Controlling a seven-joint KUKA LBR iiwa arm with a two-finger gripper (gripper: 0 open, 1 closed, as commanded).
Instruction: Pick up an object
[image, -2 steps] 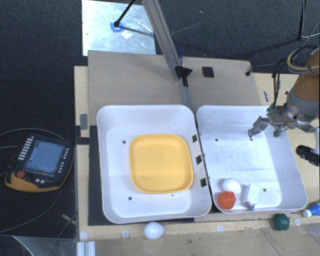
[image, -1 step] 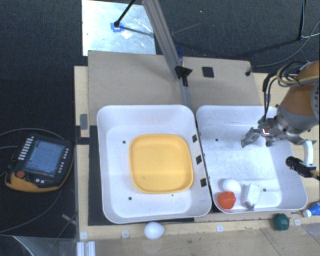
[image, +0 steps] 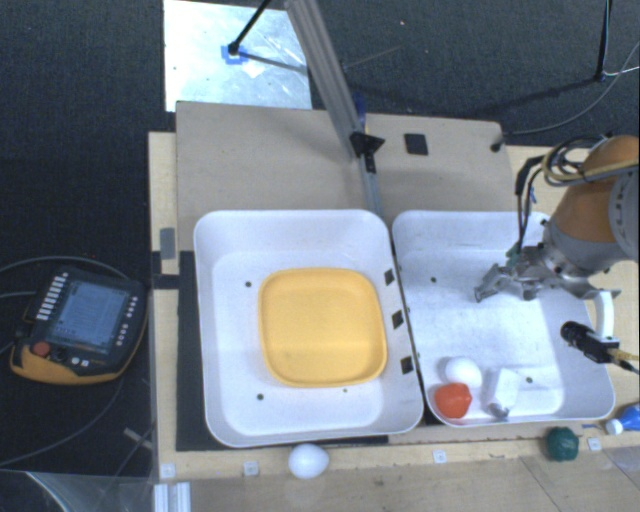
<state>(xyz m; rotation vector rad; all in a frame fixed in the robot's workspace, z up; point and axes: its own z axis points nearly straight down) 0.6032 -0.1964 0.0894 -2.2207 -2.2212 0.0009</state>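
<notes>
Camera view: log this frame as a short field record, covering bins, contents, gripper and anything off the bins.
left bin: holds a yellow plate
right bin: white ball, red ball, white block at its near edge
gripper: over the right bin's middle, apart from the objects, holding nothing
off the bins: white egg, green ball, pendant

The bench is topped with a tan board, and two shallow white bins sit on it side by side. The left bin touches the right bin along their shared edge. Just below the left bin's near rim, a white egg-shaped object lies on the bench edge. Below the right bin's lower right corner lies a dark green ball.
</notes>
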